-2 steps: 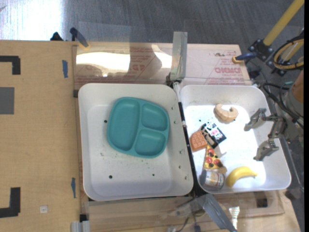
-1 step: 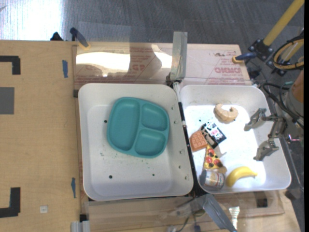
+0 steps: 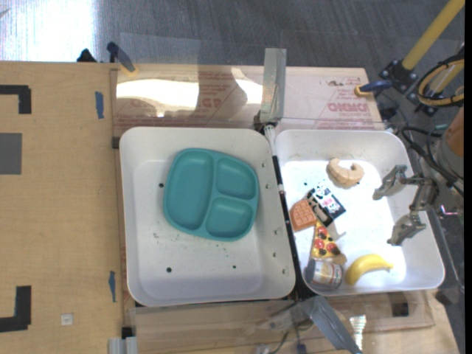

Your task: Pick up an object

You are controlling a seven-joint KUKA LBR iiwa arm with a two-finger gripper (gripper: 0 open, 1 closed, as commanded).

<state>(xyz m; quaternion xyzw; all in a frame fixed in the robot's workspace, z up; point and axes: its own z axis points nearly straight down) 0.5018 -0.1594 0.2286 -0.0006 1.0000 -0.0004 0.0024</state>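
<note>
My gripper point(image 3: 396, 202) hangs over the right side of the right bin point(image 3: 424, 268), open, with nothing between its two grey fingers point(image 3: 389, 182). To its left in that bin lie a tan bread-like piece point(image 3: 345, 172), a small black and white packet point(image 3: 325, 204), an orange waffle-like square point(image 3: 302, 215), a red and yellow packet point(image 3: 322, 241) and a small jar point(image 3: 327, 272). A yellow banana point(image 3: 368, 267) lies below the gripper near the bin's front edge. None of these touches the fingers.
The left bin point(image 3: 140, 271) holds a teal three-compartment plate point(image 3: 211, 193). A metal post point(image 3: 273, 91) stands behind the bins' shared wall. Cardboard point(image 3: 55, 198) covers the bench at left. Cables and a yellow bar point(image 3: 435, 28) sit at the upper right.
</note>
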